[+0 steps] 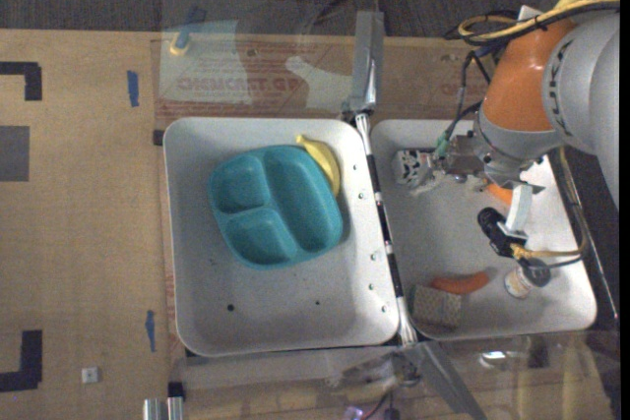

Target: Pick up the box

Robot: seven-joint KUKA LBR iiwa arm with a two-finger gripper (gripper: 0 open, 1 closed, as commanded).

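The box [438, 306] is a small grey-tan block lying in the near left corner of the right bin [433, 241]. An orange, carrot-like piece [461, 282] lies right beside it, touching or almost touching its far right edge. My gripper [417, 168] is over the far left part of the same bin, well apart from the box, with nothing visibly held. The grey arm with its orange band [527, 79] reaches in from the right and covers the bin's far right part.
The left bin [197, 300] holds a teal divided plate [276, 205] with a yellow banana [325, 157] tucked against its far right edge. A small orange object [500, 194] peeks out under the wrist. A metal divider [379, 231] separates the bins.
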